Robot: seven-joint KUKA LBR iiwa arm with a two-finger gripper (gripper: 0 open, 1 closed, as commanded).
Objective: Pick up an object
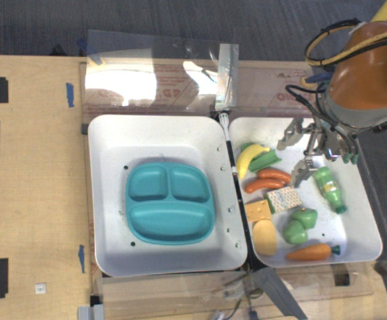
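In the right white bin [365, 235], toy food crowds the left side & front edge: yellow banana [249, 157], orange carrot [309, 251], green plastic bottle [329, 189] nr the right wall. Two-finger gripper [299, 153] hangs over the back part w/ fingers spread, nothing btwn them. Teal divided plate [170, 202] sits mid left bin [110, 145].

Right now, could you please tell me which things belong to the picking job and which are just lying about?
For the job:
claw, open above the right bin
banana
green bottle
carrot
green pepper
sausages

Lying about:
teal divided tray in the left bin
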